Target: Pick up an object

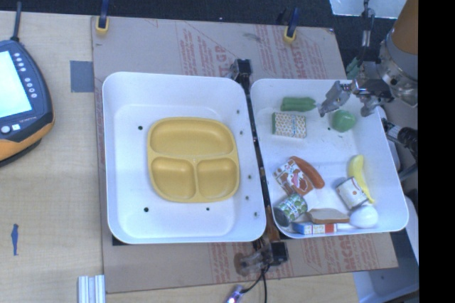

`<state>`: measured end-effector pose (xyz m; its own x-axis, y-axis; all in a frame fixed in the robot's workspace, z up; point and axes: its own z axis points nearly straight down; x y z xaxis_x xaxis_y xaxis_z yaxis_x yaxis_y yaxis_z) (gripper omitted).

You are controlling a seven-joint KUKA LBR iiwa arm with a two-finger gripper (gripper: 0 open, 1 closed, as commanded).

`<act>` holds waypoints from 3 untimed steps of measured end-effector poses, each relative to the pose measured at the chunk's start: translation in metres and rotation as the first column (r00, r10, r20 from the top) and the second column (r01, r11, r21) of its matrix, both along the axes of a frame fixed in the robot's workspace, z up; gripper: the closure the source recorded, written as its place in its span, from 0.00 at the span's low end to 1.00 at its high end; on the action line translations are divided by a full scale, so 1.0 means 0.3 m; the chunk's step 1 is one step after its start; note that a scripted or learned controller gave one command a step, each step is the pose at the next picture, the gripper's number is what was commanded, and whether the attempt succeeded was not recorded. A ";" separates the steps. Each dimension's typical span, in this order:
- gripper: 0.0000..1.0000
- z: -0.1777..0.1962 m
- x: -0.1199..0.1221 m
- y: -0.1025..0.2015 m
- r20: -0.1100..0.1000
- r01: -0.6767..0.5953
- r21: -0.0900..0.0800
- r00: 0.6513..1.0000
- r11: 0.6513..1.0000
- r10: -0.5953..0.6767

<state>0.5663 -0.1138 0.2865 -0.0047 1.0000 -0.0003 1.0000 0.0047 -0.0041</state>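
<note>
- Camera view: two white bins are seen side by side on a cardboard-covered bench; the left bin [117, 152] holds a yellow three-compartment tray [193, 158] lying flat in its middle.
- The gripper [348, 99] is seen over the upper right corner of the right bin [395, 173], its two fingers spread wide, one on each side of a round green object [344, 121] that lies just below them; nothing is gripped between them.
- A green pickle-shaped toy [297, 104] and a patterned box [289, 125] are found left of the green object.
- Lower in the same bin, a sausage [311, 171], a banana [358, 176], a small can [350, 192] and a white egg [363, 217] are gathered.
- An orange-edged pendant [21, 102] is placed at the bench's left edge.
</note>
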 end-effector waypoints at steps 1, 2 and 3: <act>0.00 -0.391 0.235 0.045 -0.004 -0.001 -0.002 1.000 1.000 0.001; 0.00 -0.652 -0.045 0.026 -0.002 -0.001 0.000 1.000 1.000 0.001; 0.00 -0.649 0.139 0.046 0.000 0.000 0.000 1.000 1.000 0.000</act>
